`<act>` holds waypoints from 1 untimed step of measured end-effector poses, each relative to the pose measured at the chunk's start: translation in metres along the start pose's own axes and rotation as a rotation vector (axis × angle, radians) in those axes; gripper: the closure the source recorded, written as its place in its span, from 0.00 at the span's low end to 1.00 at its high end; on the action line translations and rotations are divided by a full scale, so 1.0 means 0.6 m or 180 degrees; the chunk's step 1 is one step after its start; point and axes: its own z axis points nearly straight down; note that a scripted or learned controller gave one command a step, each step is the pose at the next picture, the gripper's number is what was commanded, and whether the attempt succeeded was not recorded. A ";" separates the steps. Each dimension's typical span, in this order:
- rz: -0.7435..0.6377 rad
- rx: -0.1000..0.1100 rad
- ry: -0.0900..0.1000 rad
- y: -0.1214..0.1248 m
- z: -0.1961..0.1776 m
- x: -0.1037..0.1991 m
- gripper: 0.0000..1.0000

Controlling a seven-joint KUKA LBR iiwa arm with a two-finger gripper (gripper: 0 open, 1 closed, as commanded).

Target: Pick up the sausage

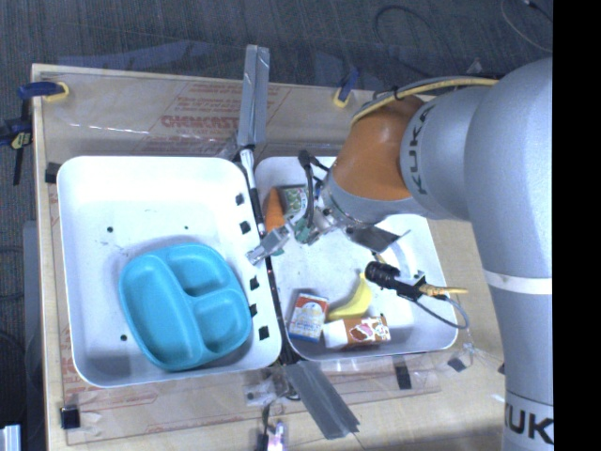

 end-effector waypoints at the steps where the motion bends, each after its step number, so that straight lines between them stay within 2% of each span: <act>1: -0.0021 0.0126 -0.0114 0.108 -0.125 0.001 0.00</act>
